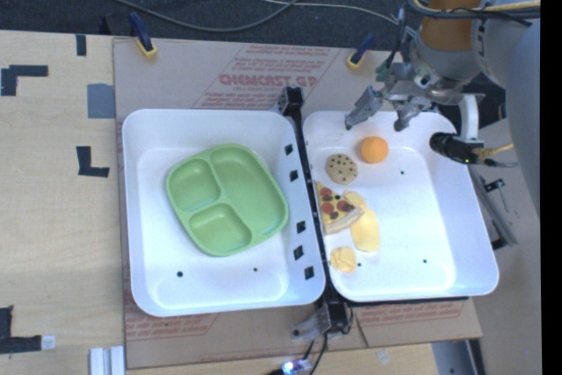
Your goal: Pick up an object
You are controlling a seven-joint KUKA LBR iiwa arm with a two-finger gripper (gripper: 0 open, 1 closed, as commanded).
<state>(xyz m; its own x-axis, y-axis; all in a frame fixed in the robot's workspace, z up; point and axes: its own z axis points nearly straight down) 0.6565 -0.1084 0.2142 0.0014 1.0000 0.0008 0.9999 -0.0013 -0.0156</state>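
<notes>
1. Right bin (pixel 457 268): toys clustered along its left wall; right half is bare floor.
2. Orange ball (pixel 374 150) near the far rim, cookie (pixel 341 168) just beside it; pizza slice (pixel 337 207) and two yellow pieces (pixel 365 231) toward the near side.
3. Left bin (pixel 140 277) holds a green divided tray (pixel 226 198), with white margin all round.
4. Gripper (pixel 382 116) hangs over the right bin's far rim, just beyond the ball, fingers spread, nothing between them.
5. Arm enters from the right, orange band uppermost.
</notes>
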